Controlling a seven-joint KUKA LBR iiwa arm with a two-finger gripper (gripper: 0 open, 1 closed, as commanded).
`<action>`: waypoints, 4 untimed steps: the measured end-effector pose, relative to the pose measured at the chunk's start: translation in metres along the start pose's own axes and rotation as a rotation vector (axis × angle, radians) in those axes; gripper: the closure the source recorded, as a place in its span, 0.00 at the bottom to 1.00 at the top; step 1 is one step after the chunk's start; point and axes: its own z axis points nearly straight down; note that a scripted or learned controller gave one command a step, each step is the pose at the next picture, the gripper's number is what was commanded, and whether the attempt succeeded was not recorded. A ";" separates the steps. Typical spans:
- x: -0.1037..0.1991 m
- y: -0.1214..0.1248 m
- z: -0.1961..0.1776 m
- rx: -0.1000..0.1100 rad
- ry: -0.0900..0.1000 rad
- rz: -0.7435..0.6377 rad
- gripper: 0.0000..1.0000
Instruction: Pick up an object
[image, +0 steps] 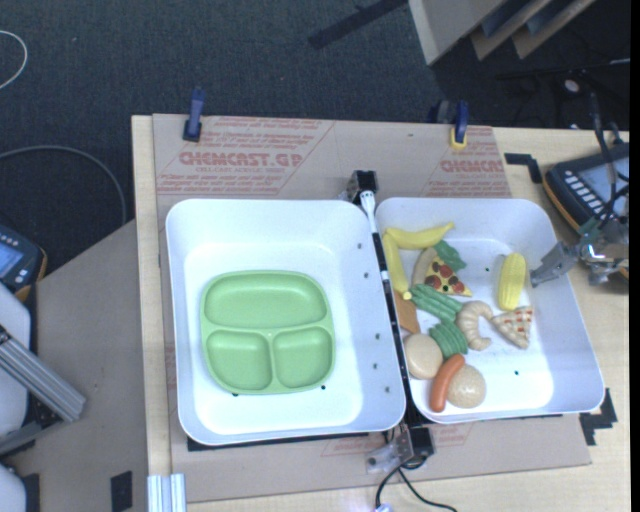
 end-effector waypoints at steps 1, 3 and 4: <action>0.082 0.030 0.144 0.001 0.006 -0.006 0.00; 0.095 -0.055 0.129 -0.001 0.000 0.002 1.00; 0.178 -0.004 0.033 -0.013 0.002 -0.011 1.00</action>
